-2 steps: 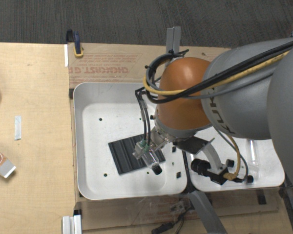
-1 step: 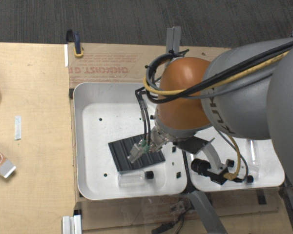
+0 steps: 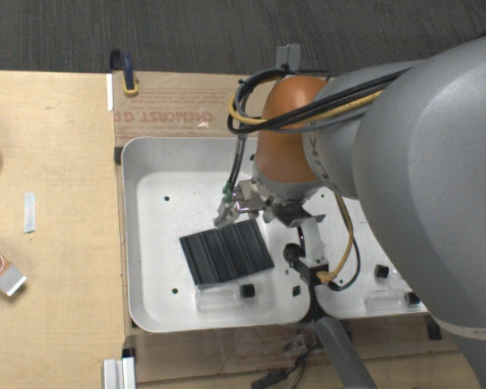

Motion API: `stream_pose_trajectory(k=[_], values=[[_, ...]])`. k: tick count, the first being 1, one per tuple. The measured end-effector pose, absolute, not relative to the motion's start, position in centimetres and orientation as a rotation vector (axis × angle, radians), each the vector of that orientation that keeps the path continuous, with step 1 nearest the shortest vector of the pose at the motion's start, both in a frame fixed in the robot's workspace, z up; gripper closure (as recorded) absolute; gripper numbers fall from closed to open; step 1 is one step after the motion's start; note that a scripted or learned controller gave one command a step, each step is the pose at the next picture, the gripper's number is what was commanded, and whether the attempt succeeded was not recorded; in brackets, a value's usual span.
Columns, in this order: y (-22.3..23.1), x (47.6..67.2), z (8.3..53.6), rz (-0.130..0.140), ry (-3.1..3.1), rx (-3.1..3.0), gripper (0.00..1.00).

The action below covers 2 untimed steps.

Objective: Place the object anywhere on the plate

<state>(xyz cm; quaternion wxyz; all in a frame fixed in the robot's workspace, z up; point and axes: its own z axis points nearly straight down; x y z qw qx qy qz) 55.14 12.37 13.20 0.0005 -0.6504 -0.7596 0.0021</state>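
- Camera view: two shallow white bins side by side on the tan wooden surface (image 3: 57, 298); the left white bin (image 3: 158, 177) is seen whole, the right white bin (image 3: 373, 306) is mostly covered by the grey arm (image 3: 421, 160).
- One black ribbed rectangular plate (image 3: 227, 254) lies flat in the left bin, near its front right corner, its long axis running from lower left to upper right, ribs along that axis.
- One tool (image 3: 231, 209) hangs below the orange band (image 3: 287, 140), just above the plate's far edge; whether it is wide, narrow or holding anything, I cannot tell.
- One small black cube (image 3: 246, 291) sits just in front of the plate.
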Motion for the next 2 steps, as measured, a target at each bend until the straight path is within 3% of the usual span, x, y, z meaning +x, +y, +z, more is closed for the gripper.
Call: stream_pose_trajectory(k=[1, 2], values=[[12.1, 55.1, 14.0, 0.010, -2.380, -2.047, 1.00], [9.8, 47.7, 22.1, 0.007, -2.399, -2.025, 1.00]])
